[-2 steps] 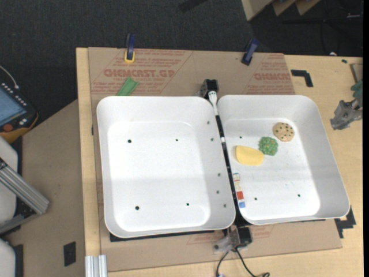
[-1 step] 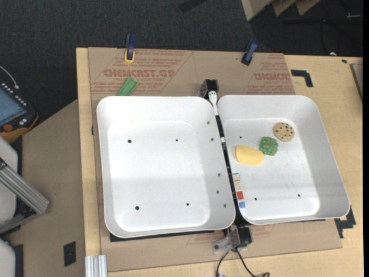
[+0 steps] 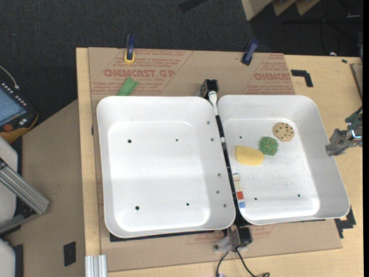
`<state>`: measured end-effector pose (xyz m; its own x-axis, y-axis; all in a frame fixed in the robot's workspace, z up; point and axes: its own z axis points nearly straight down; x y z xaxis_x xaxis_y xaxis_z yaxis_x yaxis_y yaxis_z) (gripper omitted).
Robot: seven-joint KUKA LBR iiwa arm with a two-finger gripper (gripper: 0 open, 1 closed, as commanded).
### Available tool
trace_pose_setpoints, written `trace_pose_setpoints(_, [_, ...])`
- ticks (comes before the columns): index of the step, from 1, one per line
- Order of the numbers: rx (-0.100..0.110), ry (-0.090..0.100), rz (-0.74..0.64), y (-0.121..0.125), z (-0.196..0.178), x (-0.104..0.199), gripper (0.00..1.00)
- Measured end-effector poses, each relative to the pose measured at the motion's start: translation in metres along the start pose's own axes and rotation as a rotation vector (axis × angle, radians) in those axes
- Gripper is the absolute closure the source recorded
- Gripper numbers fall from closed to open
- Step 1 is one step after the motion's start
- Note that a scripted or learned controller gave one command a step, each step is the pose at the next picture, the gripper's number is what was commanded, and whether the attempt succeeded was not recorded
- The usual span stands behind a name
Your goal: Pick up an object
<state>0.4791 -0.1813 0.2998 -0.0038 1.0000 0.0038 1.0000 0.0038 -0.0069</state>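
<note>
Three small objects lie in the right bin (image 3: 323, 172): a yellow wedge-shaped piece (image 3: 249, 155), a green bumpy ball (image 3: 268, 145) touching its right side, and a round tan cookie with dark dots (image 3: 283, 131) just beyond. My gripper (image 3: 341, 140) shows at the far right edge of the view, over the right bin's right rim, well to the right of all three objects. Nothing is seen held in it.
The left bin (image 3: 109, 154) sits beside the right one on a cardboard-covered bench. A green strip (image 3: 127, 86) lies on the cardboard behind the left bin. Clamps (image 3: 130, 49) hold the board's far edge. Cables and a black connector (image 3: 209, 88) sit between the bins.
</note>
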Motion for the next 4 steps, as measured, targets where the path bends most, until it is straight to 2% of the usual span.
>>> trace_pose_setpoints(1, [-0.022, -0.013, 0.007, 0.0, -0.13, -0.045, 1.0])
trace_pose_setpoints(2, [0.002, 0.001, 0.001, 0.017, -0.018, -0.014, 1.0])
trace_pose_setpoints(3, [-0.016, -0.01, 0.007, -0.001, -0.089, -0.045, 1.0])
trace_pose_setpoints(4, [0.002, 0.001, 0.0, 0.028, 0.043, -0.006, 1.0])
